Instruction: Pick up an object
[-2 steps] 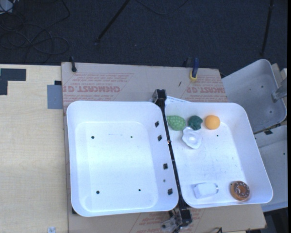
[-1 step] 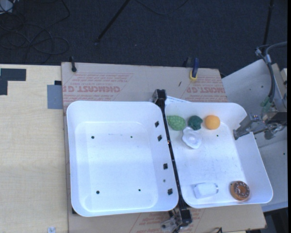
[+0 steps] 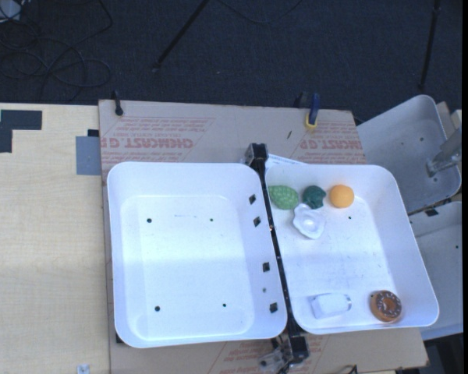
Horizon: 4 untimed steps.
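The right bin (image 3: pixel 405 232) holds several small objects. Along its far edge lie a light green lumpy piece (image 3: pixel 283 196), a dark teal ball (image 3: pixel 313 196) and an orange ball (image 3: pixel 342 196) in a row. Just in front of the teal ball sits a white crumpled-looking object (image 3: pixel 309 223). Near the front edge lie a flat white block (image 3: pixel 330 305) and a brown donut (image 3: pixel 386 306) at the front right corner.
The left bin (image 3: pixel 121 232) adjoins the right one along a black clip strip (image 3: pixel 267 240). Both rest on a cardboard sheet (image 3: pixel 179 135). A pale grey curved body (image 3: pixel 413 142) stands beyond the right bin's far right corner. Dark floor with cables lies behind.
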Each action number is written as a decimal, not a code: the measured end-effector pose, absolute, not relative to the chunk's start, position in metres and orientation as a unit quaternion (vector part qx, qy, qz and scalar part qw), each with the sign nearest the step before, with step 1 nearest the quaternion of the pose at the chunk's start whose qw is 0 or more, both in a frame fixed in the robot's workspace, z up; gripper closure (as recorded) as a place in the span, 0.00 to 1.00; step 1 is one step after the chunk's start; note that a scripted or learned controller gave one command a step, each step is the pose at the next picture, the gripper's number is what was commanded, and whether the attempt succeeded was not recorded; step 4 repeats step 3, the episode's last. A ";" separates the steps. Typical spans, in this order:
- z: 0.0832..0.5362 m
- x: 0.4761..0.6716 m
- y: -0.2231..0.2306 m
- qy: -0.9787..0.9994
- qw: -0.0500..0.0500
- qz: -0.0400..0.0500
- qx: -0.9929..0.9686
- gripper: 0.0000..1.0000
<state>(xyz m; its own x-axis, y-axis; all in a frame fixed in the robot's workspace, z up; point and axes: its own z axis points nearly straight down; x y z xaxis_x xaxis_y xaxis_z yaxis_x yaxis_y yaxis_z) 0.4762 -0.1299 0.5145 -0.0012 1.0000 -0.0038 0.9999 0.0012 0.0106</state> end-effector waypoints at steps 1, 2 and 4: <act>0.314 0.477 -0.076 0.708 -0.008 -0.006 0.706 0.00; 0.179 0.523 -0.014 0.709 -0.007 -0.005 0.705 0.00; 0.187 0.581 0.000 0.708 0.000 0.000 0.706 0.00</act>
